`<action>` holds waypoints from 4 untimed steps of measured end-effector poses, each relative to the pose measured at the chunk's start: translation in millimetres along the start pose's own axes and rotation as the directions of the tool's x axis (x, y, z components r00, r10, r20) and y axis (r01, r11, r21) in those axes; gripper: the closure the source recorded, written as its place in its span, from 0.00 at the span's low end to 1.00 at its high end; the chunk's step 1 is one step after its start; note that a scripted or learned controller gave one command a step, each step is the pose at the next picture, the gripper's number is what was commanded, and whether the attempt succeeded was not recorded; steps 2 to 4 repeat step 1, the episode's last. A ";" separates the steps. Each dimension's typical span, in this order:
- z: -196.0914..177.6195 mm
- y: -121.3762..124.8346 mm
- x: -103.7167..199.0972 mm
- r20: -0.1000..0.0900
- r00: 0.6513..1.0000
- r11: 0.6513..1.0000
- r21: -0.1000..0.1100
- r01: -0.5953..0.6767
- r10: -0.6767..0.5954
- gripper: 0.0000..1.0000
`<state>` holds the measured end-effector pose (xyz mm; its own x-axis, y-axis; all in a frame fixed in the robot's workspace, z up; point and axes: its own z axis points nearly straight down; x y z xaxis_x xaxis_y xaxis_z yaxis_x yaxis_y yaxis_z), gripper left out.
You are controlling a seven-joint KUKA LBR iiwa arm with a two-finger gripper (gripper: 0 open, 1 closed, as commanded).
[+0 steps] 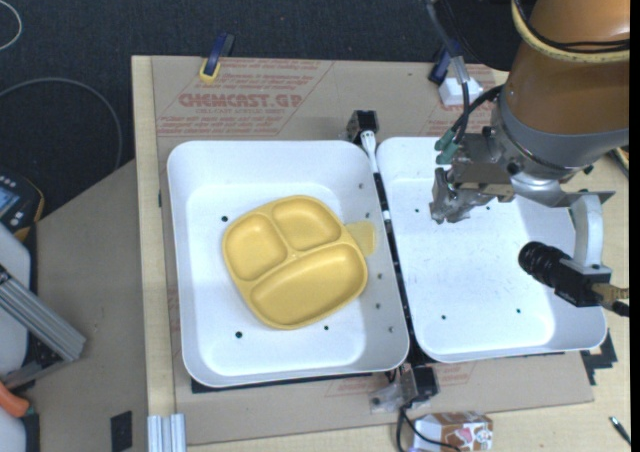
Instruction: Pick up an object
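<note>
A yellow divided tray (293,260) lies in the left bin (190,180), centre-left of the frame. Well to its right and farther back, the gripper (450,208) hangs over the right bin (480,325), holding nothing; I cannot tell how far it is open.

A yellow divided tray (294,260) of smooth, softly glossy plastic rests in the left white bin (195,190). Both this bin and the right white bin (480,310), at three o'clock from it, look like smooth matt plastic speckled with small dark holes. Beneath them lies a flat sheet of matt brown board (260,95) with red printing at twelve o'clock. The arm's orange band (585,0) shines glossy; the gripper (450,208) below looks like dull grey metal.
</note>
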<state>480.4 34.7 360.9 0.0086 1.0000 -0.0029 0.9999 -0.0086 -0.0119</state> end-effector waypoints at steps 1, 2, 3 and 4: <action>-59.2 -1.6 25.3 -0.004 1.000 1.000 -0.019 0.012 -0.012 1.00; -59.2 -1.6 25.3 -0.004 1.000 1.000 -0.019 0.012 -0.012 1.00; -59.2 -1.6 25.3 -0.004 1.000 1.000 -0.019 0.012 -0.012 1.00; -59.2 -1.6 25.3 -0.004 1.000 1.000 -0.019 0.012 -0.012 1.00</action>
